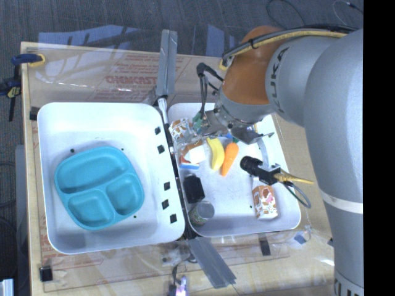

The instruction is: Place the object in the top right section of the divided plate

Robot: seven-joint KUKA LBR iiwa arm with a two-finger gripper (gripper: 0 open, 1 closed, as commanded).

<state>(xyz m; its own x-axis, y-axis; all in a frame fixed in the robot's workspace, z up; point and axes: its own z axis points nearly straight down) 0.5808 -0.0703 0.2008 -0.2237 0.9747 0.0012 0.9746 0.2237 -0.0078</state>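
Note:
A blue divided plate (99,187) with three sections lies in the left bin (55,119), with nothing in it. My gripper (208,126) hangs low over the back of the right bin (287,217), below the orange band, just above a yellow banana (215,153) and an orange carrot (229,158). The wrist hides the fingertips, and I see nothing clearly held. A printed packet (179,129) lies just left of the gripper.
The right bin also holds a white and blue item (191,155), a black block (193,189), a grey can (202,212) and a small brown and white carton (264,201). A raised divider (168,165) separates the bins.

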